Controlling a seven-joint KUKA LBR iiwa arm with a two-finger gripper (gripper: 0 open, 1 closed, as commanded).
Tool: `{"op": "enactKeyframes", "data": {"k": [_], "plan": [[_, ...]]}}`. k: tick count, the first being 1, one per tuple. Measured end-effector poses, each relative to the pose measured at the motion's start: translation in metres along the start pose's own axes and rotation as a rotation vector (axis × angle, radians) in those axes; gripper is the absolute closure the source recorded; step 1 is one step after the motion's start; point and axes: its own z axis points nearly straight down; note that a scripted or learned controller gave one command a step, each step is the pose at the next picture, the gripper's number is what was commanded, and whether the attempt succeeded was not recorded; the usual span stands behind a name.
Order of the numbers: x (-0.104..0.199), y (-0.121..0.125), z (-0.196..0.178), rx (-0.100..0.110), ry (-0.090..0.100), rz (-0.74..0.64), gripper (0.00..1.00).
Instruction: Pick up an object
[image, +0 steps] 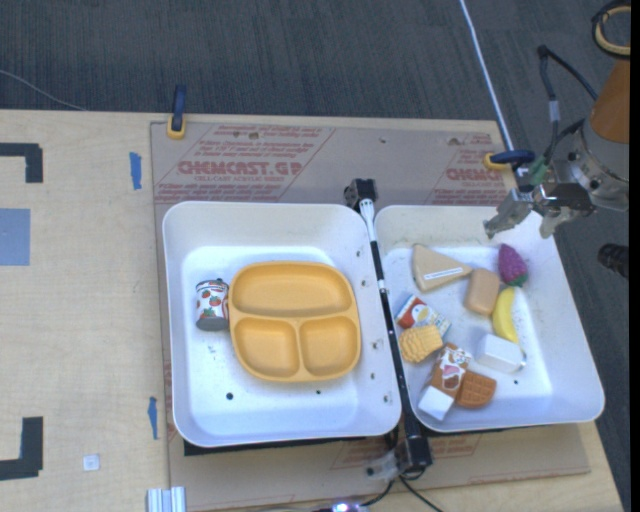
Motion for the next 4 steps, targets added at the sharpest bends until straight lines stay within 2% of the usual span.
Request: {"op": "enactKeyframes", "data": {"k": [1,2,4], "plan": [[0.022,-0.017,0.147,-0.016,-0.005,0.001,0.0],[0.023,-0.023,0.148,-0.025,-0.008,-0.001,0.0],[0.019,-0.031,0.149,-0.03,-0.013,0.001,0.0]]}}
